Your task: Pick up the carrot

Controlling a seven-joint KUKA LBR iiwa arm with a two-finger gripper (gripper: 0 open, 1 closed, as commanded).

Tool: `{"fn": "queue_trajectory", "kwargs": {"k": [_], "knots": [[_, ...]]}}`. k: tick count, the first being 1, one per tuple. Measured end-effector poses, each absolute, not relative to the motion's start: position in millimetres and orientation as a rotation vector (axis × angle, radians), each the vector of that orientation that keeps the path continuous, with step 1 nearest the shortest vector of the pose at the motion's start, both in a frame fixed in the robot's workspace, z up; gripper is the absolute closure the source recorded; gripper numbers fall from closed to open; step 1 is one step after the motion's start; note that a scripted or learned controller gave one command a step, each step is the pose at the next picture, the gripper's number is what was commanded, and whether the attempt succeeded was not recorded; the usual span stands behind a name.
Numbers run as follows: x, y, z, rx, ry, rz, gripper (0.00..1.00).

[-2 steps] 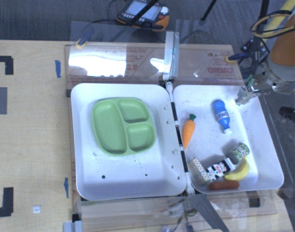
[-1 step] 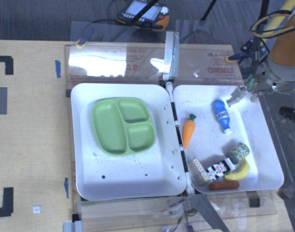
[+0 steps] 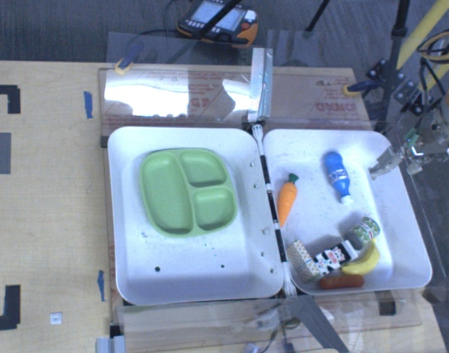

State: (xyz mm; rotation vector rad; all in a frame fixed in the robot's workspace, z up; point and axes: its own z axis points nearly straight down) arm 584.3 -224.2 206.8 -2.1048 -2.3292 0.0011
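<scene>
The carrot [image 3: 286, 198] is orange with a green top. It lies in the right bin [image 3: 400, 219] close to the bin's left wall, green end toward the back and tip toward the front. The gripper [image 3: 402, 153] shows as grey metal parts at the right bin's back right rim, well to the right of the carrot and apart from it. Nothing can be made out in its grasp.
A blue bottle [image 3: 337, 175] lies right of the carrot. In the front of the right bin are a banana [image 3: 365, 260], a green can [image 3: 366, 230], a cow-patterned item [image 3: 331, 257], a red sausage [image 3: 342, 281] and a patterned box [image 3: 300, 255]. The left bin [image 3: 128, 256] holds a green divided plate [image 3: 187, 191].
</scene>
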Motion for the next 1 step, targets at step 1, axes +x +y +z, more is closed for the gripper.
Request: {"fn": "queue_trajectory", "kwargs": {"k": [1], "knots": [[621.1,-191.4,149.0,-1.918,-2.485,0.001,0.00]]}}
